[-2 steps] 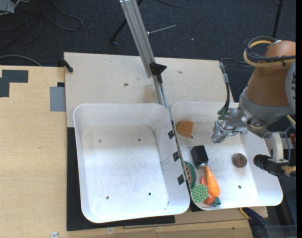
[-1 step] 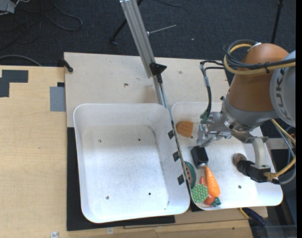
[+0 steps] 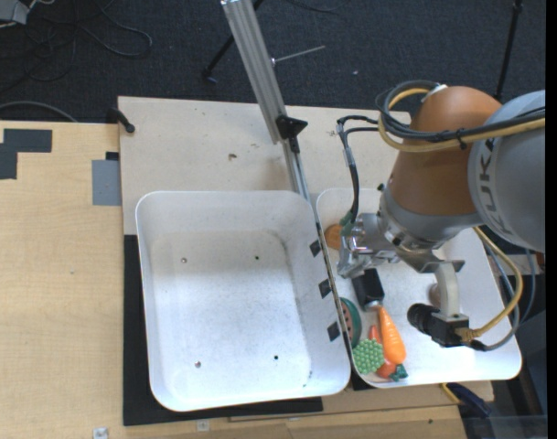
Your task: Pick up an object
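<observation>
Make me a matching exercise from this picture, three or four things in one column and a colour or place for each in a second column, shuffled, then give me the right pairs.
Column one:
1. toy carrot
2. left bin
3. arm's wrist band
4. metal rail

Column two:
A. slants up from between the bins toward the top of the view
B. lies near the front edge of the right bin, orange with green leaves
C. white, on the side away from the arm
D. rounded orange part above the hand

Pairs: 1-B, 2-C, 3-D, 4-A
</observation>
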